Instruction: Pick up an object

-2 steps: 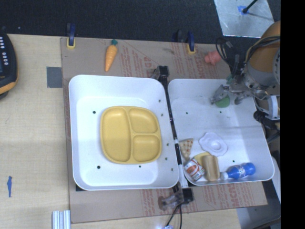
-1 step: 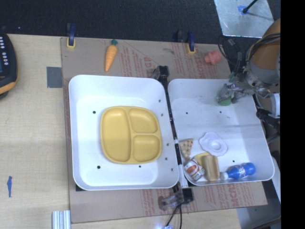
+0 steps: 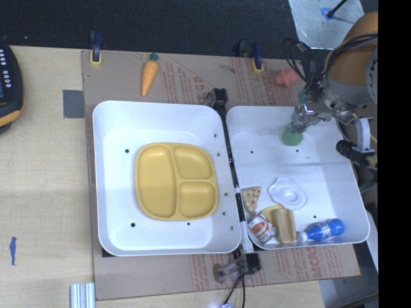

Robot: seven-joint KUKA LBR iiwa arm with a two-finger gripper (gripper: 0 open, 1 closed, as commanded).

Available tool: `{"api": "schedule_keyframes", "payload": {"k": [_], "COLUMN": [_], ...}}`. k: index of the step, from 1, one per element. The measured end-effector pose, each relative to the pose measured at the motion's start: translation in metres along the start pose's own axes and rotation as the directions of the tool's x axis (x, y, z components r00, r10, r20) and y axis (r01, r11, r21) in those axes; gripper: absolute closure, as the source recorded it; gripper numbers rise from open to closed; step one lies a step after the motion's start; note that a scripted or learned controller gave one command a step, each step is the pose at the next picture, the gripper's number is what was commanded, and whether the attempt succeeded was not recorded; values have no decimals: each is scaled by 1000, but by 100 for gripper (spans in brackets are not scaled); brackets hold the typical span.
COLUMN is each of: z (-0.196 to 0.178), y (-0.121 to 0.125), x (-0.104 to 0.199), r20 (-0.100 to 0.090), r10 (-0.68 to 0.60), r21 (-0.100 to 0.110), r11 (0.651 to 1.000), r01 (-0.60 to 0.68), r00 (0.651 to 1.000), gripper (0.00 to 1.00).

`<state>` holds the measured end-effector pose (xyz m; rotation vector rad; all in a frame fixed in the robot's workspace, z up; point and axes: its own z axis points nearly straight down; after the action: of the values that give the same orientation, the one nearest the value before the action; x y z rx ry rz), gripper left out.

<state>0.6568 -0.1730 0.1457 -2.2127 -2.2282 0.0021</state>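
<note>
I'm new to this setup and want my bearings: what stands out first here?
A yellow divided plate lies in the middle of the left bin. In the right bin, the gripper sits just above a small green object near the far edge. A toy carrot lies on the cardboard behind the bins.

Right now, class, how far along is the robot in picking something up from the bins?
Done: the gripper has reached into the right bin, directly over a small green object. In hand: nothing visibly lifted; the green object sits on the bin floor. Left: grasp and raise it. The fried egg, blue bottle and yellow tray lie untouched.
</note>
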Motion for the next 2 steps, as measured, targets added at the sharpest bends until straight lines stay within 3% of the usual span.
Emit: {"api": "schedule_keyframes", "payload": {"k": [1,2], "z": [2,35], "y": [0,-1], "x": [-1,-1], "r20": [0,0], "r10": [1,0], "r21": [2,5], "r11": [1000,1000], "r01": [-1,0], "r00": [1000,1000], "gripper": [0,0]}}
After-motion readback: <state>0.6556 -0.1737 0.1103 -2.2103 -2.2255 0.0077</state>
